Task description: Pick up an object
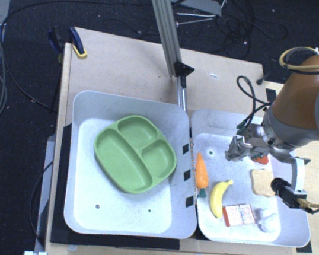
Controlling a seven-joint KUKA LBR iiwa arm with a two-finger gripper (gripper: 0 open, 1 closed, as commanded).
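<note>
In the right bin (219, 127) lie an orange carrot (202, 171), a yellow banana (218, 197), a red and white box (239, 214), a tan slice of bread (263, 182), a small red piece (261, 160) and a pale grey lump (266, 219). My gripper (239, 150) hangs over the upper middle of that bin, just left of the red piece and above the banana. Nothing shows between its fingers.
The left bin (76, 201) holds a green divided plate (135, 153). A metal pole (167, 23) slants down to the bins' shared top edge. Cables trail on the bench (128, 59) and the dark floor behind.
</note>
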